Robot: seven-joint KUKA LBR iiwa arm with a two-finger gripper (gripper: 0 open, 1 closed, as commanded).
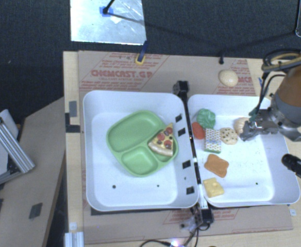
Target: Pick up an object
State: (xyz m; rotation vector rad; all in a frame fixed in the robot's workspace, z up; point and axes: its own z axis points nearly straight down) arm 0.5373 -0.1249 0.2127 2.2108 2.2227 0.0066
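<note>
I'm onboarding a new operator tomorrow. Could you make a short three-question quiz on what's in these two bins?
1. True or false: the toy pizza slice lies on the green divided plastic plate in the left white bin.
2. Which item lies nearest the front edge of the right white bin? A) green leafy toy B) yellow cheese-like block C) round speckled cookie
3. Fill in: the arm's end effector is over the ____ bin, beside the round speckled cookie.

Key
1. True.
2. B, the yellow cheese-like block; the green leafy toy lies near the back.
3. Right.
</note>
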